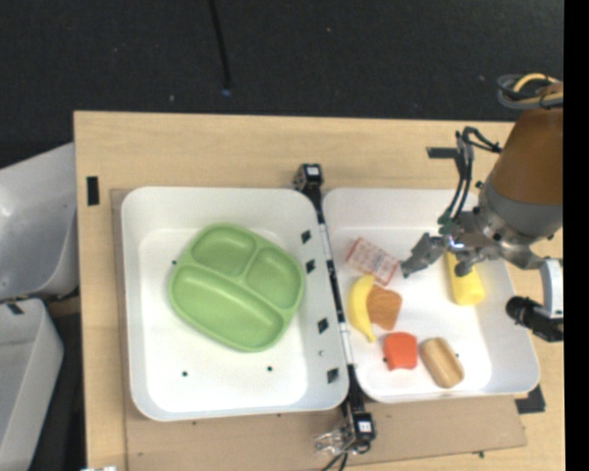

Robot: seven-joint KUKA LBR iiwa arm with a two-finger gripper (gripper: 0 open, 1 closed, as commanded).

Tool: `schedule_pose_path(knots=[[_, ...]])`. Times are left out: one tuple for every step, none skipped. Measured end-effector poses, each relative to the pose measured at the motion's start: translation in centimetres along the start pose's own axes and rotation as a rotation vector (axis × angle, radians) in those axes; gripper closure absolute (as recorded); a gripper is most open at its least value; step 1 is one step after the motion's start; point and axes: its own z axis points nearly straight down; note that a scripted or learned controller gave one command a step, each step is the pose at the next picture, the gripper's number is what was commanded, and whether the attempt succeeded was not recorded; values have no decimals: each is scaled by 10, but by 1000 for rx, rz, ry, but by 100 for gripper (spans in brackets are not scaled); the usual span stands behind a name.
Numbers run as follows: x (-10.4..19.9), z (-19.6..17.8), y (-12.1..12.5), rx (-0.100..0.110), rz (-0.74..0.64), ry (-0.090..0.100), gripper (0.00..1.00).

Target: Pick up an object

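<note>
The right bin [510,361] holds several small items. A red-and-white packet [371,257] lies by the divider, with a yellow banana [357,309] and an orange-brown piece [384,305] just below it. Closer to the front lie a red block [401,351] and a tan roll [442,362]. A yellow block [467,287] lies at the right. My gripper [442,255] hangs over the bin's middle, open, one finger [418,257] pointing left toward the packet and the other by the yellow block's top. Nothing is between the fingers.
A green divided plate [238,286] lies in the left bin [142,361]. A black-clipped divider [324,283] runs between the bins. The arm's grey body with its orange band [530,165] covers the right bin's far right corner.
</note>
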Motion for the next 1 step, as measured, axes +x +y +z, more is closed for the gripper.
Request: schedule_pose_path(knots=[[0, -7, 3, -13, -3, -2, 0]])
